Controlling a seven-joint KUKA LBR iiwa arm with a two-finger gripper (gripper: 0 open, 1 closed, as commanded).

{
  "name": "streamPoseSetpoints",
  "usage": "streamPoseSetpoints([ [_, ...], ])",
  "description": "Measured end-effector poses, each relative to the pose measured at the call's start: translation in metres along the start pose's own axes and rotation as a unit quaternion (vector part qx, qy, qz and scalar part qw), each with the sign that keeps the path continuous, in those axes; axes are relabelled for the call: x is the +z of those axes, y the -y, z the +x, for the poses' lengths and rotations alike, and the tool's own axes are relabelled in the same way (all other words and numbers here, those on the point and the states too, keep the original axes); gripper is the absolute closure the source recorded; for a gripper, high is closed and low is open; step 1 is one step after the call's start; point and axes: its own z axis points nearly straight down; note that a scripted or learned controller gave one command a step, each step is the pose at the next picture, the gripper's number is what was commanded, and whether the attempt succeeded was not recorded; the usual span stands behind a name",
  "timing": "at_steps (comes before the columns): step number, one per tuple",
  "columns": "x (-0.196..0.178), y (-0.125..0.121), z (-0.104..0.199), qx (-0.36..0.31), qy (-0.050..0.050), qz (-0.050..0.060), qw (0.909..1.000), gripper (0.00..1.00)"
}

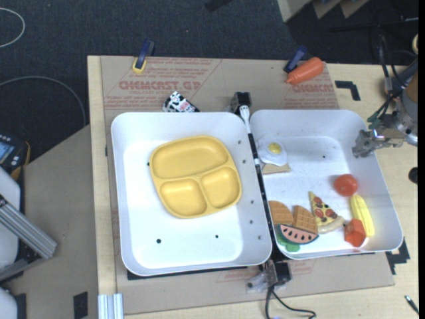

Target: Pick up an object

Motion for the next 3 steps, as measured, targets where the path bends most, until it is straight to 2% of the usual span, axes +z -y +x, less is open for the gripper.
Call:
streamPoseSetpoints([
  [1, -0.043, -0.002, -0.001, -0.001, 0.0, -0.001, 1.0, 1.0],
  [3, -0.03, 0.011, 0.092, -0.003, -0.003, 0.005, 1.0, 1.0],
])
